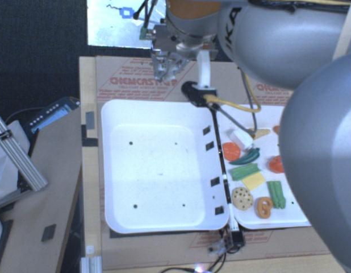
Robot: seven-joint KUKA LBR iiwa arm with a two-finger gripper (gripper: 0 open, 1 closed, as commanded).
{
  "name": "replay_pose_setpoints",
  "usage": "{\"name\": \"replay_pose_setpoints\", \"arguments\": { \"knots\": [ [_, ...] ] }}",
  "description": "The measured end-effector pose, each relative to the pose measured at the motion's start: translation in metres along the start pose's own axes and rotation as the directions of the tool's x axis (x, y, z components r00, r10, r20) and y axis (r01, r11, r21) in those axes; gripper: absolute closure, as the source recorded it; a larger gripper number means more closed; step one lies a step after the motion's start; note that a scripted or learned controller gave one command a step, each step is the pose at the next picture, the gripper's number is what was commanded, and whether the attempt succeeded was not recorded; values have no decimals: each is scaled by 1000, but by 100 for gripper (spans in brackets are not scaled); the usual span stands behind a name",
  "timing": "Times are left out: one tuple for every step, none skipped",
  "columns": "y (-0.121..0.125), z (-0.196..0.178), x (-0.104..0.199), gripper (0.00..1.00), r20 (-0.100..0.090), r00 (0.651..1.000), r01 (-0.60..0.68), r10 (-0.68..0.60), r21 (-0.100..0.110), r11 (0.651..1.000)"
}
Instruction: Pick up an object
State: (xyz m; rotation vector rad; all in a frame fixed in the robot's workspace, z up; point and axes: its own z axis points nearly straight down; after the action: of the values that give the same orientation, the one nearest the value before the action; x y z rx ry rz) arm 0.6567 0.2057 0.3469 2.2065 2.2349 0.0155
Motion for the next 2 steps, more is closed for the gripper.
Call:
{"name": "replay_pose_setpoints", "arguments": {
  "knots": [
    [10, 91, -25, 100, 9, 1000, -14, 14, 14, 1000],
    [10, 137, -15, 100, 7, 1000, -9, 9, 9, 1000]
  ]
}}
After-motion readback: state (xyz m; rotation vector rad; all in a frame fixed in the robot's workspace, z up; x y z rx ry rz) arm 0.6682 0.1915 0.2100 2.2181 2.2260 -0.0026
